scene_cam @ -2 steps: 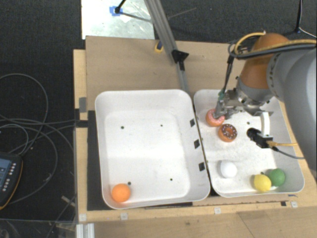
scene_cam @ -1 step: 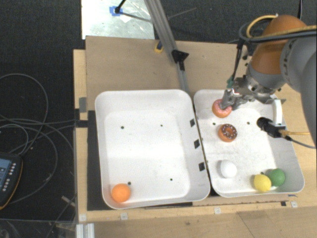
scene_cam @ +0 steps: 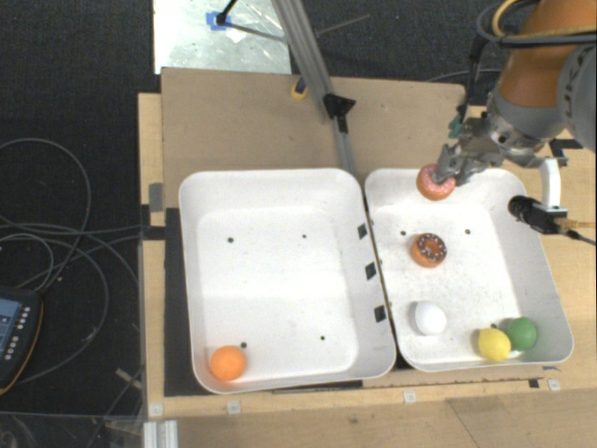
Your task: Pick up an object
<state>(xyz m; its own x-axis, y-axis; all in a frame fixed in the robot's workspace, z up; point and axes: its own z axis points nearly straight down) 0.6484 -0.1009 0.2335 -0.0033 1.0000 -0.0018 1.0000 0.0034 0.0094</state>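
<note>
My gripper (scene_cam: 446, 170) hangs over the far edge of the right bin (scene_cam: 522, 250), and a pink frosted donut (scene_cam: 435, 184) sits between its fingertips, held just above the bin's rim. Lower in the same bin lies a chocolate donut with sprinkles (scene_cam: 429, 249). Near the front of that bin rest a white ball (scene_cam: 430, 318), a yellow lemon-like fruit (scene_cam: 493, 343) and a green ball (scene_cam: 521, 333). An orange ball (scene_cam: 227, 363) lies in the front left corner of the left bin (scene_cam: 270, 278).
A grey metal pole (scene_cam: 312, 59) slants across the brown board behind the bins. A black fitting on a white bracket (scene_cam: 539, 208) sticks over the right bin's right side. Cables lie on the dark floor at the left.
</note>
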